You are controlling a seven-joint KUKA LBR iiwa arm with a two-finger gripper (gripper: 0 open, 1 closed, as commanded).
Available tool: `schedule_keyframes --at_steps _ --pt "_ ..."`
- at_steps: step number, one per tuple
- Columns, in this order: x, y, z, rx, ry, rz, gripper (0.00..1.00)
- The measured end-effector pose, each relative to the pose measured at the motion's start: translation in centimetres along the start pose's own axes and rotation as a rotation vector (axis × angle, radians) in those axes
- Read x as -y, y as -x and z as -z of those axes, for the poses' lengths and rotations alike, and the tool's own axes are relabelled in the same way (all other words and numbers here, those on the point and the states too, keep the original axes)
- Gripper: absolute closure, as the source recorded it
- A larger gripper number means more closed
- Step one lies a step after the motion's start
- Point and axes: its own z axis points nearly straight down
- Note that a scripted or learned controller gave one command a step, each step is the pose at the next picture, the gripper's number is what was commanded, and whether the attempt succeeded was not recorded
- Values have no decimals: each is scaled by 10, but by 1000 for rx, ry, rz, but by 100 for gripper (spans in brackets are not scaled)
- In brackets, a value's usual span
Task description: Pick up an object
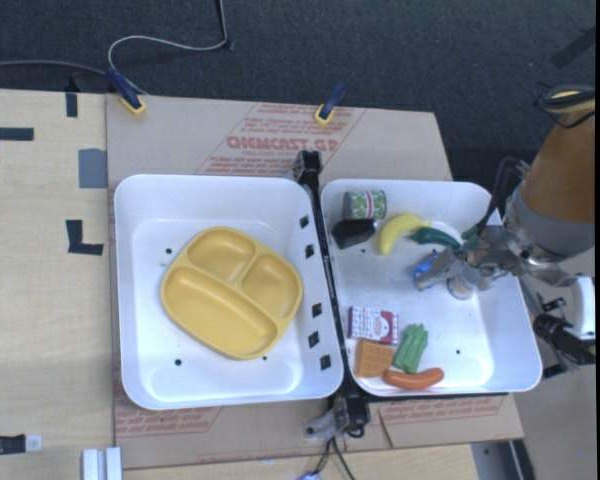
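My gripper (442,271) hangs over the right part of the right bin (500,353), reaching in from the right on the grey arm with the orange band (565,168). Just up and left of it lie a yellow banana (398,232) and a dark green piece (441,236). A green can (365,204) and a black object (351,233) sit near the bin's back left corner. Toward the front lie a pink carton (372,323), an orange cracker (373,357), a green pickle (412,347) and an orange-red sausage (415,377). I see nothing held.
The left bin (145,298) holds a yellow divided plate (232,290). A black divider with clips (318,268) runs between the bins. Cardboard (270,138) lies under both, with yellow-blue clamps (128,93) at the back. The right bin's bare floor lies around (475,338).
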Motion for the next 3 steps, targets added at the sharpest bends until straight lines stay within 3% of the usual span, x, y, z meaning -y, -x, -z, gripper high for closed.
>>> schedule_keyframes --at_steps 1,2,3 --pt "-77 0 -135 7 27 2 0" --pt "-101 8 -156 1 4 2 0" --pt "-148 -21 -157 6 -16 0 0"
